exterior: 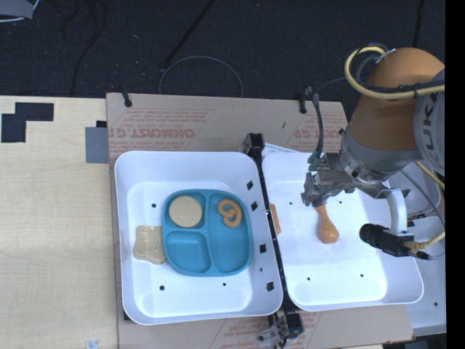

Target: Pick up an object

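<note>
In the right bin (378, 289), a tan drumstick-shaped toy (325, 225) lies directly under the pincer (317, 197); whether the jaws are spread or closed cannot be told. It looks light, rigid and smooth; the narrow shaft appears the best grasp point.

The arm (396, 115) is seen reaching in from the right, its orange band bulking above the grey wrist. The gripper (320, 195) is pointed downward beneath the wrist. Its dark fingers are too blurred, it seems, for their spread to be judged.
</note>
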`<state>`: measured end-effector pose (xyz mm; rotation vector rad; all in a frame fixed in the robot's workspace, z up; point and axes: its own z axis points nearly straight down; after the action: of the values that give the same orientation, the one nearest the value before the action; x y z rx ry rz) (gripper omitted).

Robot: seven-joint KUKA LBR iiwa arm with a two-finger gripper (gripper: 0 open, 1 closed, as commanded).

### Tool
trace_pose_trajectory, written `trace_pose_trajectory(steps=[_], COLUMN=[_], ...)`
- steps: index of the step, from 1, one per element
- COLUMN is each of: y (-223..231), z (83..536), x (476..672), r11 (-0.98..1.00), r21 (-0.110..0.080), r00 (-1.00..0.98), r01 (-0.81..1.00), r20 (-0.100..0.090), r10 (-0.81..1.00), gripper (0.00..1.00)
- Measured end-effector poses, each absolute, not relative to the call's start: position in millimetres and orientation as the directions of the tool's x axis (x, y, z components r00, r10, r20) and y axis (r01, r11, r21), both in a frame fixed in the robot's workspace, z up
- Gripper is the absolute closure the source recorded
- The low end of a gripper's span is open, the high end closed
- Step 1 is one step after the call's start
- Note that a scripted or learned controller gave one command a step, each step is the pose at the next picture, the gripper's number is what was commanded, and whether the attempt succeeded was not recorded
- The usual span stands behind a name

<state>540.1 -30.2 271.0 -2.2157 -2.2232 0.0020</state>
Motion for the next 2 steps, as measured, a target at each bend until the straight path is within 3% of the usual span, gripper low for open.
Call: trace_pose_trajectory(steps=[2], y=[62], z=[266], x=[552.7], r11=[0.004], r21=[-0.003], r00=[-0.004], r01=[1.000], r20=[0.001], r10=[1.000], gripper=[1.00])
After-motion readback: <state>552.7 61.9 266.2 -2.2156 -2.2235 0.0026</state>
